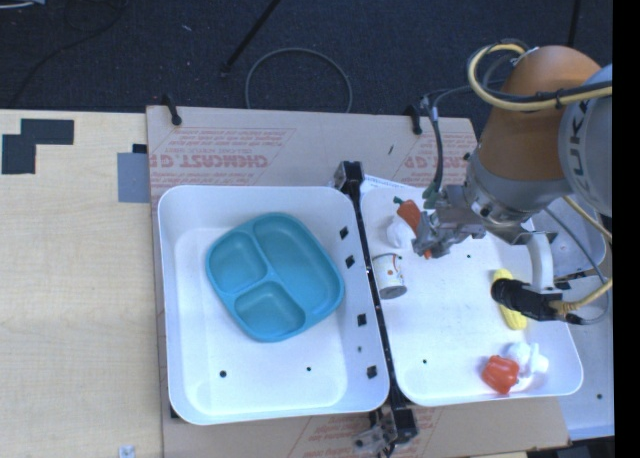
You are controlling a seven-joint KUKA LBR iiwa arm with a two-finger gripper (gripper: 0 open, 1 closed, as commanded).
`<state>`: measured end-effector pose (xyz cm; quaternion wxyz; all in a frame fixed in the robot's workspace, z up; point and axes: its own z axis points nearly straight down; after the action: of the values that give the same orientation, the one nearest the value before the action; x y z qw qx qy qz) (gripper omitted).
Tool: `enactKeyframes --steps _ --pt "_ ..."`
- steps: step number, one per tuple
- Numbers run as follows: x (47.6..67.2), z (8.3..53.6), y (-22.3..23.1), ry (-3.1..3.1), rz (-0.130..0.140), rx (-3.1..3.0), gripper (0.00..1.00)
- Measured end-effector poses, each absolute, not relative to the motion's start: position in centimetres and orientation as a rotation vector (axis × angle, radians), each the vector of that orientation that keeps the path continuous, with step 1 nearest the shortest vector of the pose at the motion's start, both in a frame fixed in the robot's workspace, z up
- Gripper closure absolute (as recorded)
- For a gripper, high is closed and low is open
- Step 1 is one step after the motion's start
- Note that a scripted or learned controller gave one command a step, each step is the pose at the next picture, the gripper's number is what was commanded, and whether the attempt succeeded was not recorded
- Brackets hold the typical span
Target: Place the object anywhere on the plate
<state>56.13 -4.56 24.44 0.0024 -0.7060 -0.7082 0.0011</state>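
Gripper [432, 238] sits low in the right bin [450, 366], upper left part; can't tell its state from this angle. Small orange obj [408, 213] lies just beside it, w/ a white cup [388, 276] nearby. Blue plate [272, 276] is in the left bin [200, 366], well apart.

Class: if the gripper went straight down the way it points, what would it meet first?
Probably the white floor of the right bin, beside the small white-and-orange object; the gripper hangs above it, though depth is unclear.
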Motion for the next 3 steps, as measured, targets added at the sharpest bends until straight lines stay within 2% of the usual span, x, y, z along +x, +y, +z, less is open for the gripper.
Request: enactKeyframes --steps 2,3 --pt "53.6 24.1 4.7 -2.223 0.004 -2.213 1.0" --pt "53.9 24.4 10.3 -2.224 0.002 -2.213 1.0"
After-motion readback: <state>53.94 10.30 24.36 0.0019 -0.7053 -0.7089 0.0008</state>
